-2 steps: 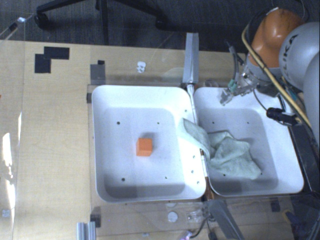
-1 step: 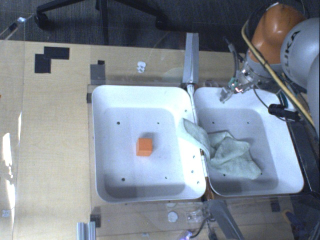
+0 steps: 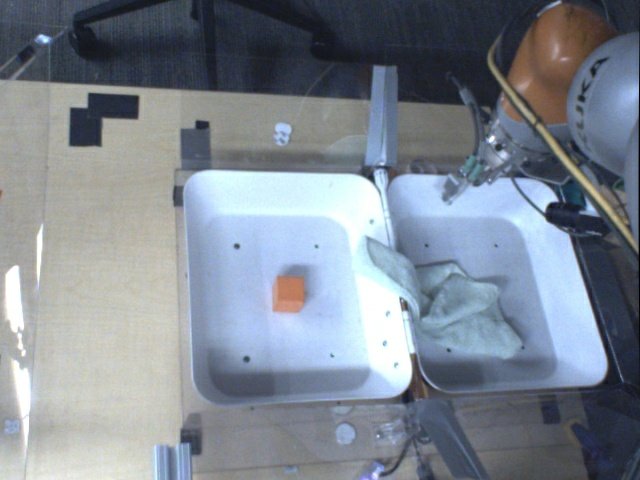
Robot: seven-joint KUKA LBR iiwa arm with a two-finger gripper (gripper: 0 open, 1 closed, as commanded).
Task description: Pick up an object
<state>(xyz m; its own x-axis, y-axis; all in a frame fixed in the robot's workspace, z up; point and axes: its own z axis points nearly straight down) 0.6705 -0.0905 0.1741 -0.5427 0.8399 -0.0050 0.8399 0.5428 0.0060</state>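
1. While nothing covers it, the orange block [image 3: 289, 294] is the plainest thing on view; it sits on the floor of the left bin [image 3: 215, 208], well to the left of the gripper [image 3: 462, 184] and lower in the frame, apart from every wall.
2. Between the two bins, a pale cloth [image 3: 445, 303] drapes over the shared rim: one end hangs into the left bin, while the crumpled bulk lies in the right bin [image 3: 560, 268], below the gripper and slightly left of it. Whatever may lie under its folds is hidden.
3. Behind the bins, a grey metal post [image 3: 383, 118] stands at the divide, just left of the gripper.
4. At the back rim of the right bin, the gripper hangs over the near-left corner of that bin's far wall. It is small and blurred against cables, so how far its fingers are spread cannot be made out, and nothing can be seen held in it.
5. To the right, the arm [image 3: 590, 78] is cut off by the frame edge; its orange band and grey shell show only in part.
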